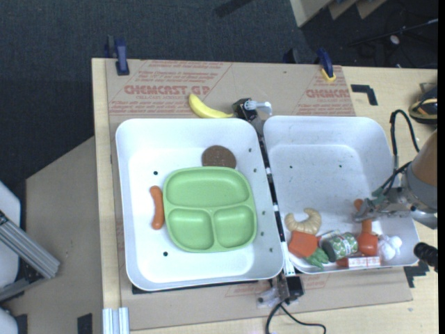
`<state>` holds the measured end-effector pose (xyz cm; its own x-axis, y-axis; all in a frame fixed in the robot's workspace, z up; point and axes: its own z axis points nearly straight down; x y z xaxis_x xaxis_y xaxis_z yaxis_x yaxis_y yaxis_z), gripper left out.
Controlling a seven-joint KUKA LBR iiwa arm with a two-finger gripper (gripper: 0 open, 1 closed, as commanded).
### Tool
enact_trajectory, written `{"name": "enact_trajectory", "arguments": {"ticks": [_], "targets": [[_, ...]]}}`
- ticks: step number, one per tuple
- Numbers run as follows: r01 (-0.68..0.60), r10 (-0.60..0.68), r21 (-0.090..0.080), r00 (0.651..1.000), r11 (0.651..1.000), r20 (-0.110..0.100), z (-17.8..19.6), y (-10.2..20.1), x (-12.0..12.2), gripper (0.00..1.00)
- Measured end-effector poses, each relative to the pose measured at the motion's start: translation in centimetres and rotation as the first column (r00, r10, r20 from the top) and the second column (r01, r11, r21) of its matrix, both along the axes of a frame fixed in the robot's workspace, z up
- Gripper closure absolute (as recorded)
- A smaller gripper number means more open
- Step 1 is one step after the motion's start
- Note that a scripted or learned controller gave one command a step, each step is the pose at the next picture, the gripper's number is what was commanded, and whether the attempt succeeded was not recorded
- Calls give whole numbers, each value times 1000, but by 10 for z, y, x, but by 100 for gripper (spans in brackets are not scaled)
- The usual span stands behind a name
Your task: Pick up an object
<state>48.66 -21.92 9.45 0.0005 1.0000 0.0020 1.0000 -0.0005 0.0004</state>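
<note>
While small toys, among them a tan croissant (304, 220) and a red pepper (303, 244), crowd the right bin's (327, 145) near edge, the gripper (368, 211) hangs low by its right wall, fingers too blurred to tell whether spread or pinching.

Two white bins (132, 186) sit on the desk (174, 82). One green divided plate (208, 209), one brown patty (219, 156), one orange sausage (157, 207), one banana (207, 108), one croissant (304, 220), two clamps (121, 54).
</note>
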Motion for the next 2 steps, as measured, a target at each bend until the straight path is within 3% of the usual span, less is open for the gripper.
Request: {"name": "enact_trajectory", "arguments": {"ticks": [1,2], "targets": [[-13,13,-2,1000,1000,13,115,102,43,100],[-7,7,-1,1000,1000,2,114,166,50,100]]}}
